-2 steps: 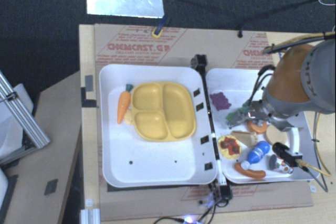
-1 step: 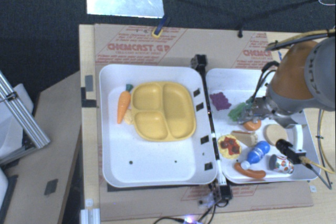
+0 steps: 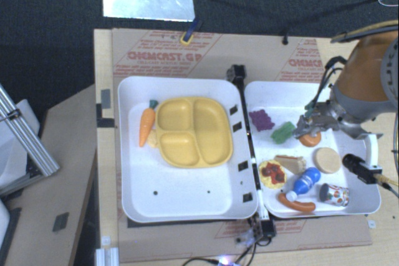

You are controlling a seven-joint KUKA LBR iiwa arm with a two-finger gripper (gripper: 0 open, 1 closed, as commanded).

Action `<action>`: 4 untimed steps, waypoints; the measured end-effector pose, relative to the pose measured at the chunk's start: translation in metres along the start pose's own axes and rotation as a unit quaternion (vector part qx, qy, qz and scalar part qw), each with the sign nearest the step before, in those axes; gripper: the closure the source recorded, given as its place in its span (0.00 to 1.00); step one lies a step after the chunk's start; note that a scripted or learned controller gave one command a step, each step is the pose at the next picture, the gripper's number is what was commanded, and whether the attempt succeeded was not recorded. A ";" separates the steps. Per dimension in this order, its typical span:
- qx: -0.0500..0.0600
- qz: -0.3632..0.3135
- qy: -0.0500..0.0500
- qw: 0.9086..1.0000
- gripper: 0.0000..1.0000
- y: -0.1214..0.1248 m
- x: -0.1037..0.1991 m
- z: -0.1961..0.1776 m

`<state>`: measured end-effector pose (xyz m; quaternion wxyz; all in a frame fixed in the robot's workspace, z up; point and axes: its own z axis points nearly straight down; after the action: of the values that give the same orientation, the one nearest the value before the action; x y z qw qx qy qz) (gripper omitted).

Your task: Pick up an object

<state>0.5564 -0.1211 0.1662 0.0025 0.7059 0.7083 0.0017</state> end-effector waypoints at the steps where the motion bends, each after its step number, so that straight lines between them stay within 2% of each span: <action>1: -0.001 0.000 0.000 1.000 1.00 0.002 0.000 -0.054; 2: 0.000 -0.003 0.001 1.000 1.00 0.041 0.047 -0.059; 3: 0.000 -0.003 0.001 1.000 1.00 0.095 0.077 -0.057; 4: 0.002 -0.002 0.001 1.000 1.00 0.095 0.099 -0.060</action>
<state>0.6505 -0.0219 0.2271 0.0009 0.7047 0.7095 0.0010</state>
